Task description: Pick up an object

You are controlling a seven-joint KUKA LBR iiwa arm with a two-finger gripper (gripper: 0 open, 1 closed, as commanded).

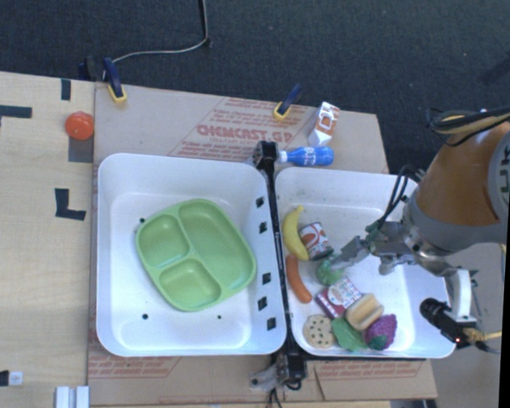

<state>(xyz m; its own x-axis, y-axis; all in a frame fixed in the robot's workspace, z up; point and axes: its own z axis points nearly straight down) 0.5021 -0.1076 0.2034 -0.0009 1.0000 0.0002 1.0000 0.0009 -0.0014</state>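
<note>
I see gripper (337,262) over green toy (327,271); open/closed: can't tell. Risk: nudges banana (293,232) (crowded bin).

The right bin's (411,193) far half lies bare (toys (352,313) crowd its near-left), while the tray (196,254) fills the left bin (115,233).

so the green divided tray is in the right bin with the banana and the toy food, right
Not quite. The camera view shows the green divided tray lying in the left bin, alone. The banana and the other toy food are in the right bin, where the gripper reaches in.
</note>
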